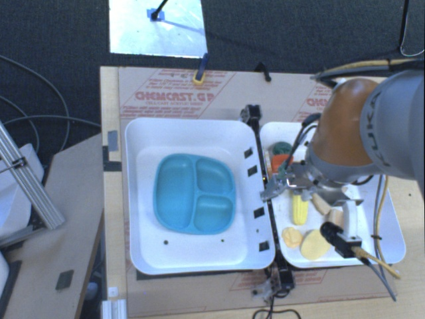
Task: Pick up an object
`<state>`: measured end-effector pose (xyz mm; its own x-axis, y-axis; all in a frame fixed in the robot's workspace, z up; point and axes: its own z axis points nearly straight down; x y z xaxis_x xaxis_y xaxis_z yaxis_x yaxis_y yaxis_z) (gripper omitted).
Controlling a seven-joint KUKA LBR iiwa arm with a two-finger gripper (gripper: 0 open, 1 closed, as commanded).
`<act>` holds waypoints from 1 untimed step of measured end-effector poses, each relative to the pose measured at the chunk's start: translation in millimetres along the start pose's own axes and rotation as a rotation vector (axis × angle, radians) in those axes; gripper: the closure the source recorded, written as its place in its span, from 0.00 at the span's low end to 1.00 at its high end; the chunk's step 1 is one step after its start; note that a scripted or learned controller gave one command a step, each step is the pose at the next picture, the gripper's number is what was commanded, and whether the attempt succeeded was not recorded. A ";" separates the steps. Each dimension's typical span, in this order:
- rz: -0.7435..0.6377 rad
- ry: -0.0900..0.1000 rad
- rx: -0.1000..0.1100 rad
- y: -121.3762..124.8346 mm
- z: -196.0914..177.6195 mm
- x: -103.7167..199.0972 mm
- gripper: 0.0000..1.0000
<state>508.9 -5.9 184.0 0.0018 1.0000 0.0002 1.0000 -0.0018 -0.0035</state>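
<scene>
The grey arm with its orange band comes in from the right and hangs over the right bin [396, 244]. Its gripper [292, 183] sits low over the bin's left half, just above a yellow corn cob [300, 210]. Two pale yellow rounded pieces [315, 245] lie toward the bin's front. Beside the wrist, a tan piece [335, 216] lies partly covered. An orange-red item [279, 159] and a green item [281, 147] lie at the bin's back left, partly hidden by the arm's cables. Nothing is seen held by the gripper.
The left bin [143, 145] holds a blue divided plate [194, 193]. A black divider with clips [260, 178] runs between the two bins. Cables and a black fitting [340, 239] trail from the arm over the right bin's front. Cardboard lines the bench behind.
</scene>
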 end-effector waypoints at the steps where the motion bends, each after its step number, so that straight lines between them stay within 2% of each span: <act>1: 0.003 -0.002 -0.004 -22.9 -0.2 -53.3 0.00</act>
<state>485.9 -59.1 184.3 0.0044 1.0000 -0.0016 1.0000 -0.0044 0.0006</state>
